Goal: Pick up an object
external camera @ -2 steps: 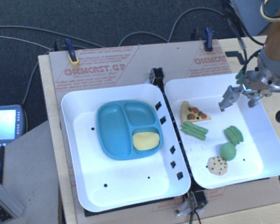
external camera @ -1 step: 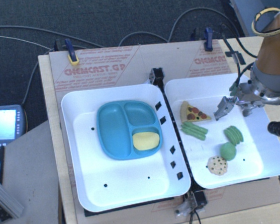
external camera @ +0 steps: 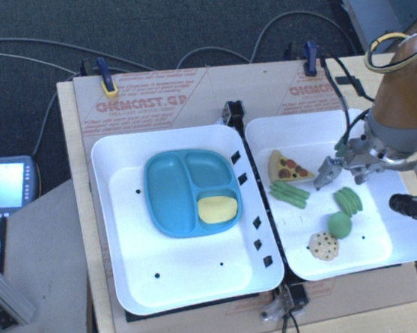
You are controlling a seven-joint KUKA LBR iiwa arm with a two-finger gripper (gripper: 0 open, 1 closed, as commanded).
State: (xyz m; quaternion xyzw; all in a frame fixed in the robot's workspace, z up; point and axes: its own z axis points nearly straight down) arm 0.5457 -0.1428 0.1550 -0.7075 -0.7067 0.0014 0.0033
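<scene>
So the gripper (external camera: 329,175) is hanging low over the right bin (external camera: 378,254), right by the pizza slice (external camera: 287,167), which sits near the bin's upper left with its tip pointing toward the fingers. Honestly can't tell if the fingers are spread or closed, they're just a grey blur from this angle, and nothing is visibly caught between them. Just below the pizza slice there's a green bean pod (external camera: 289,194) lying at a slant, and further right a green ridged piece (external camera: 348,201), then a round green ball (external camera: 340,225) touching a speckled cookie (external camera: 324,246) toward the bin's front. The arm (external camera: 402,112) comes in from the right, orange section up top, wrist bent down and angled left into the bin. Over in the left bin (external camera: 131,269) there's a blue divided plate (external camera: 174,196) with a yellow lump (external camera: 218,209) in its lower right compartment.
</scene>
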